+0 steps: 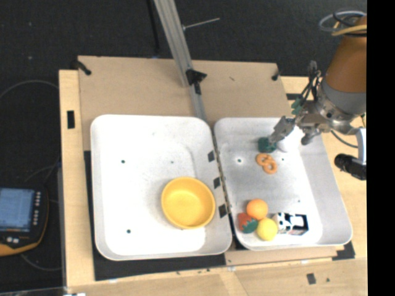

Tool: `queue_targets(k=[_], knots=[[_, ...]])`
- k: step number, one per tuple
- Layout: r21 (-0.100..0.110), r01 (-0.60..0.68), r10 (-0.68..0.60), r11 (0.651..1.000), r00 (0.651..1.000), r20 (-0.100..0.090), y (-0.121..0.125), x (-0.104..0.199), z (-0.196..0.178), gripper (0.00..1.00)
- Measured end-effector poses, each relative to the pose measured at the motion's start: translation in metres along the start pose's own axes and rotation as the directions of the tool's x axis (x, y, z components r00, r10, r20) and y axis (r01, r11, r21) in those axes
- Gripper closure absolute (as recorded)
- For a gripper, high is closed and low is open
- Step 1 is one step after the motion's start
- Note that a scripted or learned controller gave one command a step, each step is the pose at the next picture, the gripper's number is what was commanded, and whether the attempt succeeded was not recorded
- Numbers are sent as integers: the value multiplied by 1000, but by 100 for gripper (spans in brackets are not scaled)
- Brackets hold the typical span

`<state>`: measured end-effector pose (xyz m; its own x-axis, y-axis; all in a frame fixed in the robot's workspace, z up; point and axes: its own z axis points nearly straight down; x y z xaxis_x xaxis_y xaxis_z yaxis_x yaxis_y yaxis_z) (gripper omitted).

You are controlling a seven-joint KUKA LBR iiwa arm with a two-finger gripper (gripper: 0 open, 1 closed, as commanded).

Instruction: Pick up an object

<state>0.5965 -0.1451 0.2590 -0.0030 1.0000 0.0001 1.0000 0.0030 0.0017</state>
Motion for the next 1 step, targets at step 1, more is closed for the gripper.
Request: queue_targets(k=[1], knots=[[0,0,0,1000,1000,0,0,0,0,0]])
